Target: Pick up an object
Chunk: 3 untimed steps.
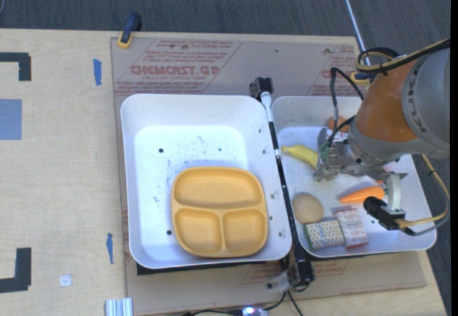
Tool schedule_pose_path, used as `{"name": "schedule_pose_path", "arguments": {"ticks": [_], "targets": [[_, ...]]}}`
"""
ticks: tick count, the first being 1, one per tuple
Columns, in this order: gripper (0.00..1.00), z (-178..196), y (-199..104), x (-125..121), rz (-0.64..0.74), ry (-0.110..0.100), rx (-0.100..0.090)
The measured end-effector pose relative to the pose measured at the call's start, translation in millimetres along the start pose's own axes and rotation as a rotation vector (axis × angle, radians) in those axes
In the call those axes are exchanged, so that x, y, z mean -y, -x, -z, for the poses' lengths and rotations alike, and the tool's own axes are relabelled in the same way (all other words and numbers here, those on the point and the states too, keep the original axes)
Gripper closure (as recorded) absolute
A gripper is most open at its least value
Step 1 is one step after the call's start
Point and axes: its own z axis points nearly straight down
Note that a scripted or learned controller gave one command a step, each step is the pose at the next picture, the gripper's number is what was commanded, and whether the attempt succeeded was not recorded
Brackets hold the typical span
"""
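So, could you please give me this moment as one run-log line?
gripper low in right bin | beside banana | nothing seen held | yellow tray in left bin

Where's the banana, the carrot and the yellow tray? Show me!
banana (pixel 301 156): camera view, middle of its yellow curve in the right bin.
carrot (pixel 360 195): camera view, middle of its orange body.
yellow tray (pixel 219 189): camera view, floor of its big top compartment, left bin.

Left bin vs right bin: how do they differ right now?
The left bin holds one thing, a yellow divided tray; the right bin holds several small items, among them a banana, a carrot and a small box. The gripper is down in the right bin, while nothing reaches into the left bin. Both are shallow and white, side by side.
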Motion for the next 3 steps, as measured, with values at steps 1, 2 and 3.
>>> {"name": "schedule_pose_path", "arguments": {"ticks": [1, 2, 3], "targets": [[0.00, -0.3, -0.1, 0.5, 0.000, -0.002, -0.001], [1.00, 9.8, 0.1, -0.3, 0.000, 0.001, 0.000], [1.00, 88.2, -60.4, 68.8, 0.003, -0.008, -0.003]]}}
